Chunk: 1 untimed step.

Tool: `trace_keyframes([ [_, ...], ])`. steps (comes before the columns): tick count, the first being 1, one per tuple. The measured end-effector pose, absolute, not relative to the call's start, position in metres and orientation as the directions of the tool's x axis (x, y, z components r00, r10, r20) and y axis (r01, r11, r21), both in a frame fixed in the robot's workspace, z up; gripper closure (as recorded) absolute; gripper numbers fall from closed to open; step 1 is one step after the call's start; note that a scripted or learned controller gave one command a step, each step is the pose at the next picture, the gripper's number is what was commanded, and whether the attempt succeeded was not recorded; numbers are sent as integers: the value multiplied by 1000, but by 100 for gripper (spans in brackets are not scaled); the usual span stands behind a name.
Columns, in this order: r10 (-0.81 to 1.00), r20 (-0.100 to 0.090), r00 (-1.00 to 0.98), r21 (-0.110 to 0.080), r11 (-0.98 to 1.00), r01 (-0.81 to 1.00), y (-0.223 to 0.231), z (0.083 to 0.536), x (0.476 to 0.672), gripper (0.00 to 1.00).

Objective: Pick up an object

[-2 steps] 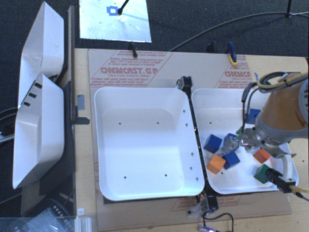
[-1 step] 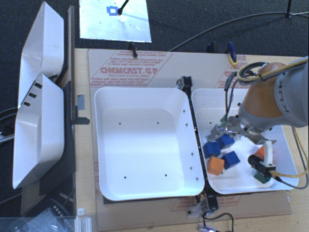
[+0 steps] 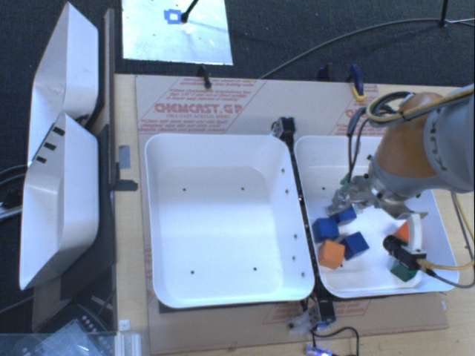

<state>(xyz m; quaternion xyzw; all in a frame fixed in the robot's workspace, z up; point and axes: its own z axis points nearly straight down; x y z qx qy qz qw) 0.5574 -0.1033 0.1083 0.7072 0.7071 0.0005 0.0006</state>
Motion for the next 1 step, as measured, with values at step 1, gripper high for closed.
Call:
trace_keyframes([
  [1, 999, 0, 43, 10, -43, 999, -91, 216, 565, 100],
])
